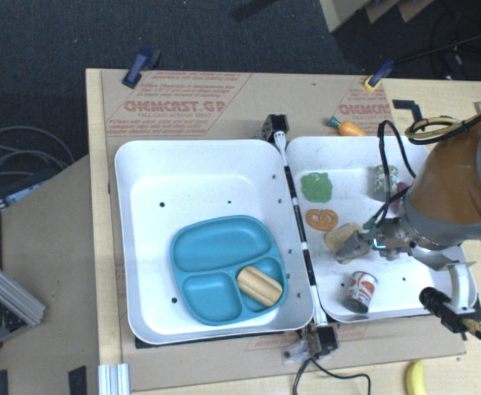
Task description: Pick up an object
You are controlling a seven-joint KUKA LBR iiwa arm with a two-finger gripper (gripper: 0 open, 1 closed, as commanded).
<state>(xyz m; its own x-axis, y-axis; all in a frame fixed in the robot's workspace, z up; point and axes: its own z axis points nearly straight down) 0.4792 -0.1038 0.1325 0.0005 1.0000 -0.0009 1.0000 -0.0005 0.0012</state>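
White plastic forms the two shallow bins, the left bin (141, 179) and the right bin (404, 303), set side by side on a brown cardboard-covered bench (182, 105). In the left bin lies a light blue three-compartment plastic tray (215, 249), with a tan bread-roll-shaped object (260, 285) resting in its lower right compartment. The right bin holds a green leafy toy (316, 187), an orange-brown pretzel-shaped toy (321, 218), a beige lumpy object (339, 237) and a small red-and-white can (360, 290) lying on its side. The grey and orange arm reaches in from the right, its gripper (357, 245) low over the right bin, just beside the beige lumpy object; whether it is spread or pressed together I cannot tell.
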